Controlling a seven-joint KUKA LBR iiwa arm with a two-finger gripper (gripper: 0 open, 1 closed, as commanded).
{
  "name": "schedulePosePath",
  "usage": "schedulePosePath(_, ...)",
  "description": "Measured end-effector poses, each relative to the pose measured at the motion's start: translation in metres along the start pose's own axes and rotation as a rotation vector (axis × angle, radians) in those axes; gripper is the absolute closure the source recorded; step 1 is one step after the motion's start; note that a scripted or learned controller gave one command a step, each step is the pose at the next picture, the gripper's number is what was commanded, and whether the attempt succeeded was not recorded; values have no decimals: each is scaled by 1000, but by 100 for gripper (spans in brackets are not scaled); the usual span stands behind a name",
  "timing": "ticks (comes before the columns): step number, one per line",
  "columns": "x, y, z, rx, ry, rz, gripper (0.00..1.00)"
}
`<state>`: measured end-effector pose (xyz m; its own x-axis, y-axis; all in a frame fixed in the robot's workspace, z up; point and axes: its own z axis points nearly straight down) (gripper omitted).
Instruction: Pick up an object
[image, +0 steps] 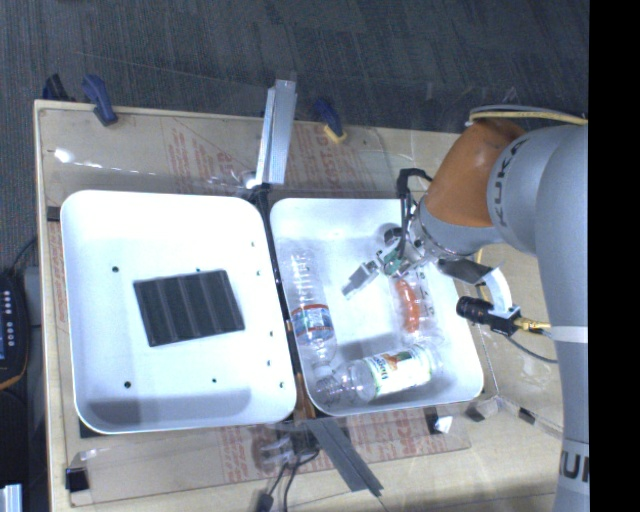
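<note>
My gripper (372, 268) hangs over the middle of the right bin (455, 345), reaching in from the right under the orange-banded wrist. A clear bottle with an orange label (410, 305) lies just right of it and partly under the wrist. Along the bin's left wall lies a clear water bottle with a blue label (311, 318). Another clear bottle with a green and white label (386, 372) rests along the near wall. I see nothing held in the gripper.
The left bin (100, 240) holds a black ridged rectangular block (189, 306) near its middle. A metal bar (275, 130) stands at the far edge between the bins. Blue clamps (100, 100) sit on the bench's far edge.
</note>
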<state>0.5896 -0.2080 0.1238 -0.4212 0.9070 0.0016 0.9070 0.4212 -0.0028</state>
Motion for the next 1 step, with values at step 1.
schedulePosePath(1,4,-10,-42,-3,-3,-63,0)
